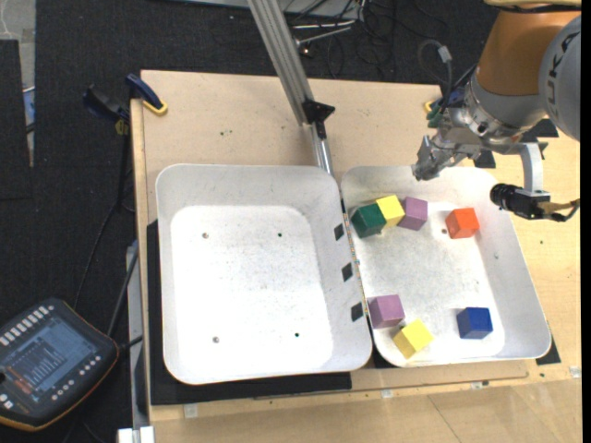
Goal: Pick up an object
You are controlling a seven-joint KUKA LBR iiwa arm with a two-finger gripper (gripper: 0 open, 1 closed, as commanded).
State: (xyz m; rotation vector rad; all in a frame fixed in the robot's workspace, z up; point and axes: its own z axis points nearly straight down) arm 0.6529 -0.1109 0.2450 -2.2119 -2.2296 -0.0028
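Yellow cube sits nearest us in the right bin; we hover the tool, grip state unclear, above the purple cube, approach step, next descend.

Two shallow white plastic bins, the left bin and the right bin, both flecked with dark specks, sit on a pale tan wooden bench. In the right bin lie a dark green cube, a yellow cube, a pale purple cube, an orange cube, a second purple cube, a second yellow cube and a deep blue cube. The grey robot arm carries an orange band above a dull silver metal gripper.
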